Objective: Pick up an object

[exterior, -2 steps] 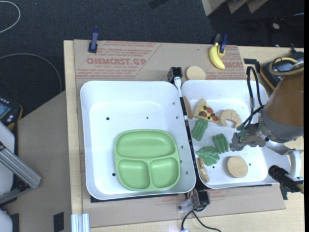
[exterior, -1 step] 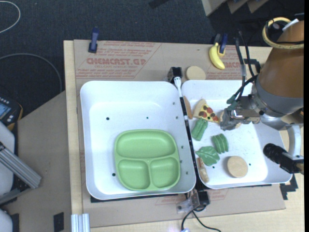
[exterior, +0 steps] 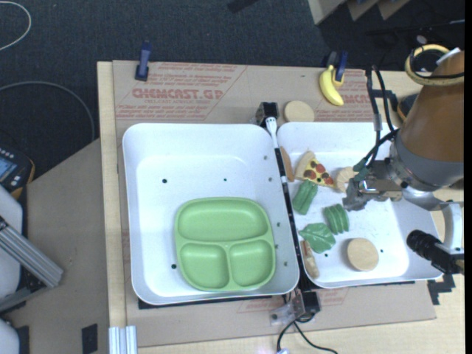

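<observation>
The arm (exterior: 435, 135) is a thick rounded body, orange-brown above and grey below where it narrows toward the wrist. Black cables (exterior: 376, 109) run down its near side in loose curves. The claw (exterior: 361, 192) is a small dark grey metal block (its details too blurred to make out), mounted under a pale grey flange.

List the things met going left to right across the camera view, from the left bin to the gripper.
Green divided plate → black clip on the bins' shared rim → pizza slice toy → gripper.
</observation>
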Motion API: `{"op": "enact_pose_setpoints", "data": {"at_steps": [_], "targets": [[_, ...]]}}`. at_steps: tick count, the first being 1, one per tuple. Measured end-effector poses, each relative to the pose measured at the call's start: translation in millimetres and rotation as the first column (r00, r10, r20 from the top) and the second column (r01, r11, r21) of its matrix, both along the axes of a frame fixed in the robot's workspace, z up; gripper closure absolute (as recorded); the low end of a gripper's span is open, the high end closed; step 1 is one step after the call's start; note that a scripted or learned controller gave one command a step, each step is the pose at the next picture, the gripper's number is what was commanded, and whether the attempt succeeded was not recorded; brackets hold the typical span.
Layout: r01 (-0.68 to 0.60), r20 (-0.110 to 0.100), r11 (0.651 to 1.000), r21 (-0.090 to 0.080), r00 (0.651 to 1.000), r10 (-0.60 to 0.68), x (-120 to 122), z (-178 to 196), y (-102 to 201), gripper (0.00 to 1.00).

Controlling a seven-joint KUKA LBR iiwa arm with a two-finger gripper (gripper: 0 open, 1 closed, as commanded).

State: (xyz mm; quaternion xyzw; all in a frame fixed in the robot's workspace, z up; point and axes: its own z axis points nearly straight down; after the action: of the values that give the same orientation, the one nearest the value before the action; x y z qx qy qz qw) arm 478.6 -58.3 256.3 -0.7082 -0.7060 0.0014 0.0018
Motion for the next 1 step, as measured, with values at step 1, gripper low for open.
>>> {"op": "enact_pose_setpoints", "data": {"at_steps": [1], "targets": [[-0.003,0.006,1.000,-0.001,1.000,0.003,1.1,12.0,1.1,1.00]]}}
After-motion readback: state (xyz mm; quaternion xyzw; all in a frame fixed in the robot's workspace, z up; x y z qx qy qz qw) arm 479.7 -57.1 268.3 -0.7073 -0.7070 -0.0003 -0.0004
